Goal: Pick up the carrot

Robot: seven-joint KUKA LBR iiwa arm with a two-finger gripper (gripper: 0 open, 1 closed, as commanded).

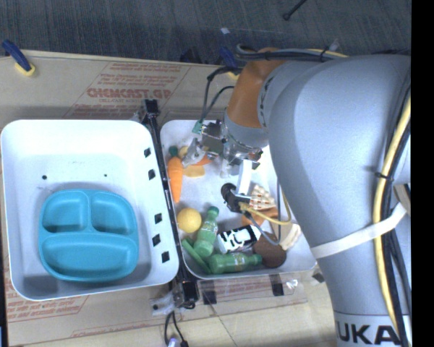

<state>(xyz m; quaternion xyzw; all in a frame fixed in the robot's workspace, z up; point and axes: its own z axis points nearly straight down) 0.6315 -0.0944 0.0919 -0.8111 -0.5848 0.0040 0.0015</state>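
Note:
The orange carrot (175, 181) lies lengthwise along the left wall of the right bin (298, 264), with its thick end toward the far side. My gripper (208, 152) hangs low over the far end of that bin, just right of the carrot's upper end. A small yellow-orange piece (194, 169) sits right below the gripper. The arm's grey body and orange band (244, 96) cover much of the bin's right side.
In the right bin near the carrot lie a yellow lemon (189, 219), a green bottle (206, 230), a long green vegetable (233, 262), a black-and-white item (235, 238) and a brown object (271, 254). The left bin (72, 139) holds a blue divided tray (90, 235).

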